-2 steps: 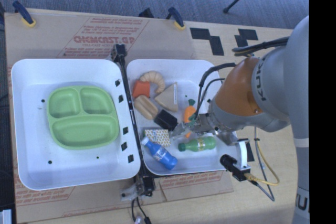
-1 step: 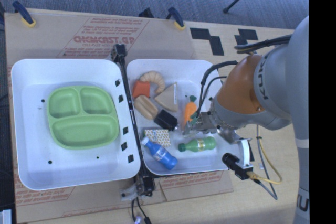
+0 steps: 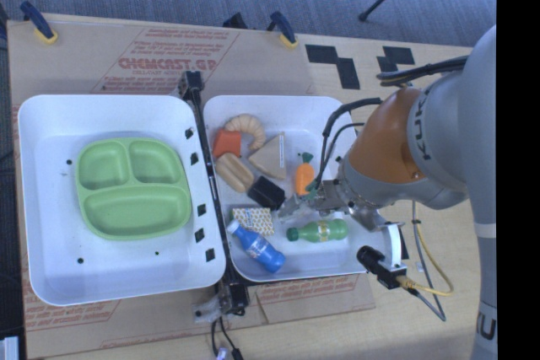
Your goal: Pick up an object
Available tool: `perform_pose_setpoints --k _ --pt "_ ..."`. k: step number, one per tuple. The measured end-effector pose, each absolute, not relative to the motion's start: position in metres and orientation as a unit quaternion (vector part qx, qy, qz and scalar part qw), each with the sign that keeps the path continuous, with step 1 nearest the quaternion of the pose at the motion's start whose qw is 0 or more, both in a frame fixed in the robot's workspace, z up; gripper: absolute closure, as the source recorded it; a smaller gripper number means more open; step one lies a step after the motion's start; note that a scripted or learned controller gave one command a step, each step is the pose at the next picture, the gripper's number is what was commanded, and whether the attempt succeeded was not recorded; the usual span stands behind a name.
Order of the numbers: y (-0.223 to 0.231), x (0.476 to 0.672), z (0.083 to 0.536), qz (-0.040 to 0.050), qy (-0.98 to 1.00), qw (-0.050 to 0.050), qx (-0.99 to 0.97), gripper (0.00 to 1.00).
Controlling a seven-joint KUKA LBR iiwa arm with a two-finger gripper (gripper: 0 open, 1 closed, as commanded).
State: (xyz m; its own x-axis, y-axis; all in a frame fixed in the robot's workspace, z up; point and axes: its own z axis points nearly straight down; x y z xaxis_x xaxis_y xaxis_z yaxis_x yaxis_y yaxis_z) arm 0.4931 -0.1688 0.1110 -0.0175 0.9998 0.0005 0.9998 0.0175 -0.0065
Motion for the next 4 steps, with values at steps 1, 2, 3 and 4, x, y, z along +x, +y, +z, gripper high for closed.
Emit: perform_pose_setpoints --k 1,2,3,4 --pt "-0.143 0.533 0.091 0.001 -0.71 0.001 -0.704 0.0" --pt "-0.183 0.557 0.092 0.0006 -0.709 0.002 -0.705 0.0" --pt "-0.182 0.557 0.101 0.0008 -0.71 0.003 -0.704 1.0" --pt "-0.135 0.583 0.206 -0.0005 -0.71 0.0 -0.705 1.0"
